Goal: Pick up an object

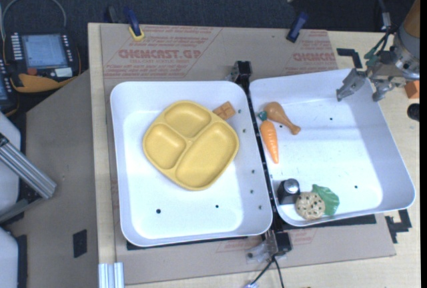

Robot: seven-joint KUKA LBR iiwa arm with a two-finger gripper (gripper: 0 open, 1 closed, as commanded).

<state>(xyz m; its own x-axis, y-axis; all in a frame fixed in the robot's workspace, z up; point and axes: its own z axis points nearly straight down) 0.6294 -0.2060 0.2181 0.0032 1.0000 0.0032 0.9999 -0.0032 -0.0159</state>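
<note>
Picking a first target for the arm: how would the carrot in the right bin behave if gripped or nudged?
The carrot looks like a rigid plastic toy, so probably stiff and light. Its smooth tapered body may slip out toward the narrow tip. Being round and lying flat, it could roll against the drumstick beside it.

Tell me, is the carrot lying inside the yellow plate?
No, the carrot lies in the right bin, beside the chicken leg.

A grey metal gripper (pixel 361 88) with two slim fingers, dark cables looping above it, ends the robot's pale wrist.
</note>
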